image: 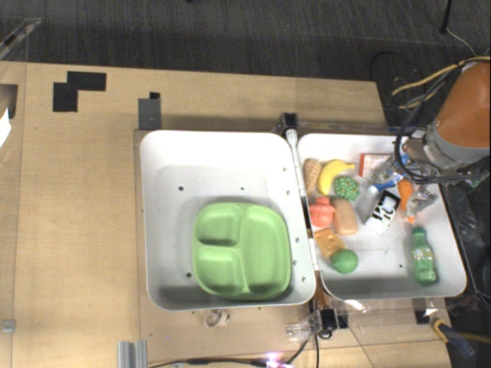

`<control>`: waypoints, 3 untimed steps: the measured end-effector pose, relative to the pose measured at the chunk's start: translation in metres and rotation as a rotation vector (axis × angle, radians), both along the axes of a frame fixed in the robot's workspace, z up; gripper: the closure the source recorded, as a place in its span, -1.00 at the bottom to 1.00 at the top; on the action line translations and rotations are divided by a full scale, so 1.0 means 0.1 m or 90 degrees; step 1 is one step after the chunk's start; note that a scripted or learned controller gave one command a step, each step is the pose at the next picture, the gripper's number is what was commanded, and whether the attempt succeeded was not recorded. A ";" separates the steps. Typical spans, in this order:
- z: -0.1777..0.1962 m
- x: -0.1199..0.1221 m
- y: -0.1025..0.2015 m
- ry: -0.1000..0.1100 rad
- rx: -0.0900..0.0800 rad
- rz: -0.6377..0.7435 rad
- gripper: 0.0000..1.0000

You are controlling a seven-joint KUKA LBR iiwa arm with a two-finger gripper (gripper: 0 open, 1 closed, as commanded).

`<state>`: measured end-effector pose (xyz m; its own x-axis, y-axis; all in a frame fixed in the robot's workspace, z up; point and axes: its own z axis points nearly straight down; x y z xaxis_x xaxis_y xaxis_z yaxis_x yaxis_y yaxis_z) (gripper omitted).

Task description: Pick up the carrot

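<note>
Two white bins sit side by side at mid-frame. The left bin (165, 205) holds a green divided tray (242, 248). The right bin (445, 278) holds the clutter: a banana (331, 174), a bread roll (311, 173), a green knobbly item (346, 188), a pink block (321, 212), a green ball (344, 261) and a green bottle (422, 257) (lying toward the lower right corner).

The arm (464, 113) enters from the upper right, its orange band uppermost. The gripper (404, 194) is down inside the right bin, near its upper right area. The carrot (404, 192) shows as an orange sliver between the metal fingers, apparently clamped there, just right of a black-and-white box (385, 207). Whether it is clear of the bin floor cannot be determined.
</note>
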<state>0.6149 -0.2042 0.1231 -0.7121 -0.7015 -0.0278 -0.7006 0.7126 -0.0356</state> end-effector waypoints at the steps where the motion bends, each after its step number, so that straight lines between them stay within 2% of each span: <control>1: -0.32 -0.10 -0.02 0.016 -0.002 0.109 -1.00; 2: 0.03 -0.11 0.00 0.021 -0.006 0.375 -1.00; 3: -0.34 0.00 -0.01 0.020 -0.013 0.625 -1.00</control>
